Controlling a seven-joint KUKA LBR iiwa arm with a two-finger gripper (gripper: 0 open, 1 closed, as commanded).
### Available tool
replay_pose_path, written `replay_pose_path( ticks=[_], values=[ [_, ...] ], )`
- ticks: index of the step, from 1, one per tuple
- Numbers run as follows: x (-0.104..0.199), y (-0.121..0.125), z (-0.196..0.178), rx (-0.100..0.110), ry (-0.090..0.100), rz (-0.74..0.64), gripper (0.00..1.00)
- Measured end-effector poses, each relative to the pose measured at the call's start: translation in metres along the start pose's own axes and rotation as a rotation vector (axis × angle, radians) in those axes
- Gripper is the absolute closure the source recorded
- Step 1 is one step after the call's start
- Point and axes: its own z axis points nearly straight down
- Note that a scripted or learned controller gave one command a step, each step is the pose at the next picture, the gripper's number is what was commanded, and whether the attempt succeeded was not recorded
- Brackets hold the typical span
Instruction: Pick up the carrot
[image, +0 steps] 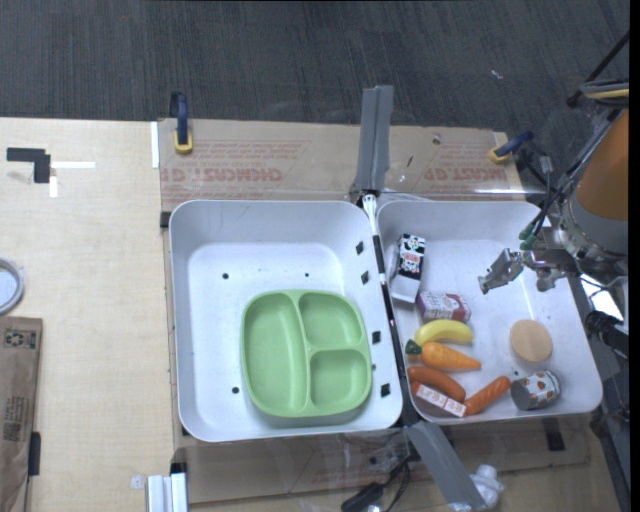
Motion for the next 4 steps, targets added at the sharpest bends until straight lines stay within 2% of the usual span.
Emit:
replay_pose_path(
  ticks=[1, 2, 3, 4],
  values=[
    [0.046, -0.030, 0.088, 0.000, 0.000, 0.205, 0.00],
    [0.080, -0.037, 0.015, -0.002, -0.001, 0.117, 0.00],
    [0.054, -0.048, 0.114, -0.002, 0.000, -0.082, 0.00],
    [0.052, -0.062, 0.113, -0.006, -0.001, -0.143, 0.00]
  ],
)
